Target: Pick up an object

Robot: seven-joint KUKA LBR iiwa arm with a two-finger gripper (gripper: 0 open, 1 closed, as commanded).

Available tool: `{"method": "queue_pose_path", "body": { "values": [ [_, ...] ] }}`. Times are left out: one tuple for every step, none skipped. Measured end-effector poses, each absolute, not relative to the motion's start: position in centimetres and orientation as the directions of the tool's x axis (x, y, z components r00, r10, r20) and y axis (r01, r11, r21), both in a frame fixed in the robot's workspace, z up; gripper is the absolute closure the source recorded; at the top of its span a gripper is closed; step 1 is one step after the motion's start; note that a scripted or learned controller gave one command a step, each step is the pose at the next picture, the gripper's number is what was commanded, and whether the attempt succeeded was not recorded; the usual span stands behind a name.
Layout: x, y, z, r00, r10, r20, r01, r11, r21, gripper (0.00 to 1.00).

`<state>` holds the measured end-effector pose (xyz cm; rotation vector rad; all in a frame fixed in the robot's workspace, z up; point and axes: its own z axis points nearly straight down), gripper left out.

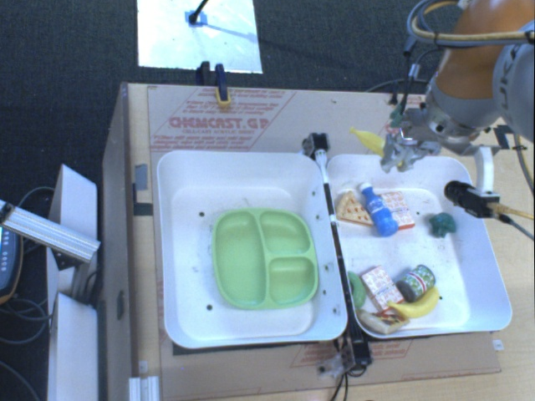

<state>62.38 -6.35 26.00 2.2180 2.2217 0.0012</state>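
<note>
- Yellow banana (415,307) lies at the near edge of the right bin (485,257), touching a dark can (415,281) with a green label; a small printed box (381,286) sits just left of them.
- Green divided tray (266,257) rests in the left bin (192,199).
- A green lump (441,222) lies near the right bin's right wall.
- A blue bottle (379,210) lies between a waffle-like piece (353,210) and a red-and-white packet (400,210).
- The gripper (401,154) hangs over the right bin's far rim, beside a yellow object (368,139); nothing shows between its fingers, and how wide they stand is unclear.
</note>
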Motion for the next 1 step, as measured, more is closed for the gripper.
{"method": "queue_pose_path", "body": {
  "values": [
    [61.81,-2.06,21.73,-0.005,1.0,0.001,1.0,0.005,0.0,1.0]
  ]
}}
